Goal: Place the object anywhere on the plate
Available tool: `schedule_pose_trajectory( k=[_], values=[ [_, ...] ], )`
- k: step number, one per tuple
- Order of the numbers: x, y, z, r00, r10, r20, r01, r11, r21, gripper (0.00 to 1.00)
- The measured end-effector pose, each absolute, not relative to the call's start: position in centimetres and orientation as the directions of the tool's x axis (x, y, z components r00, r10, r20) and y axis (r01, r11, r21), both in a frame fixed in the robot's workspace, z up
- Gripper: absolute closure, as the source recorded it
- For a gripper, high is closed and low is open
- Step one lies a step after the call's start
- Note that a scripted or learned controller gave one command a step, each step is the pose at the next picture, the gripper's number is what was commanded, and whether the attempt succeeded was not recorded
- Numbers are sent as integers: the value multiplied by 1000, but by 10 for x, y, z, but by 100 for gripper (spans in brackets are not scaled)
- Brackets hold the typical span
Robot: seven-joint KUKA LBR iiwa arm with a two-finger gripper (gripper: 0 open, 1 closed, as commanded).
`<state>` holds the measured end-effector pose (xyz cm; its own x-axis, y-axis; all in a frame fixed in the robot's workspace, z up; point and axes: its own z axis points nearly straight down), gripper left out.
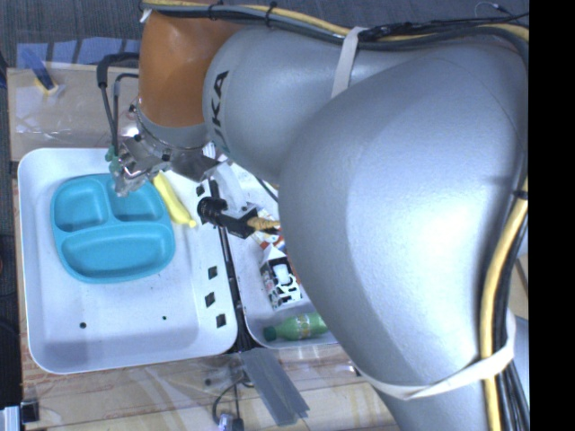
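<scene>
Across the right and centre: grey arm with orange band. Left bin, far half: blue three-compartment plate. Over the plate's far-right compartment edge: gripper; finger opening and any grasp, cannot tell. Beside the plate's right edge: yellow banana-shaped object. Right bin, near edge: green bottle.

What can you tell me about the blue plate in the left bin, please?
The blue plate looks like smooth moulded plastic, light blue, with rounded corners and three compartments: two small ones on its far side and one wide one nearer the camera. It lies flat on the floor of the left bin, in the far half. The compartments look bare. The hand sits over its far edge, and a yellow object lies beside its right rim.
</scene>
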<state>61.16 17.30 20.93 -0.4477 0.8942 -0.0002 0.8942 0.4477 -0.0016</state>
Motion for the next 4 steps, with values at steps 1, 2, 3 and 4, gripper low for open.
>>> schedule_pose_trajectory(
  k=[1,2,3,4],
  values=[
    [656,212,92,-590,807,-1,807,590,1,100],
    [656,214,103,-596,803,-2,803,596,1,100],
    [640,180,98,-723,691,-2,691,723,17,100],
    [619,216,145,-764,645,-1,645,764,0,100]
  ],
)
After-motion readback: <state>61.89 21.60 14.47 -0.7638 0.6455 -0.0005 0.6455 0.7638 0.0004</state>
